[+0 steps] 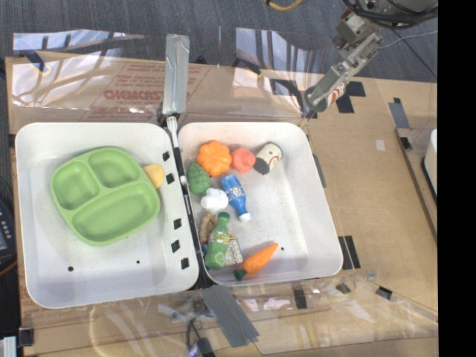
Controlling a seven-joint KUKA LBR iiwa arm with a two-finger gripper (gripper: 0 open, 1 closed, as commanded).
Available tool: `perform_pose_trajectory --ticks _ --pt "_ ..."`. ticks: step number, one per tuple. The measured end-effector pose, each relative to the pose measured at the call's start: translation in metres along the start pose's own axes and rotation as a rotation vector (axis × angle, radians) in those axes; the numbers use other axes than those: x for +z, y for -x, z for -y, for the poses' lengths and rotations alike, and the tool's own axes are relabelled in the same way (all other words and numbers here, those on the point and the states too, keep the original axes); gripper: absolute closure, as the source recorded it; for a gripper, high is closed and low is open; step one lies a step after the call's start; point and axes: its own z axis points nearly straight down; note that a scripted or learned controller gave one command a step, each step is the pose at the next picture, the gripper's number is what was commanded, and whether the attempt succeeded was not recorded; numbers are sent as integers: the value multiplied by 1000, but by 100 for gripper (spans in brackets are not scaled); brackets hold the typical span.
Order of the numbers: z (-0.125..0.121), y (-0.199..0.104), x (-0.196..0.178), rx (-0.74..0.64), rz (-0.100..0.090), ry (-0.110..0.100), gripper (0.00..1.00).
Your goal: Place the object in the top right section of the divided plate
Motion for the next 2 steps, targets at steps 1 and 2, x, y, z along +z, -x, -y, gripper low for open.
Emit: perform_pose_trajectory --ticks 1,2 --pt "-18 -33 -3 -198 -5 -6 100" --pt "-12 -24 -3 -548 -9 -8 100"
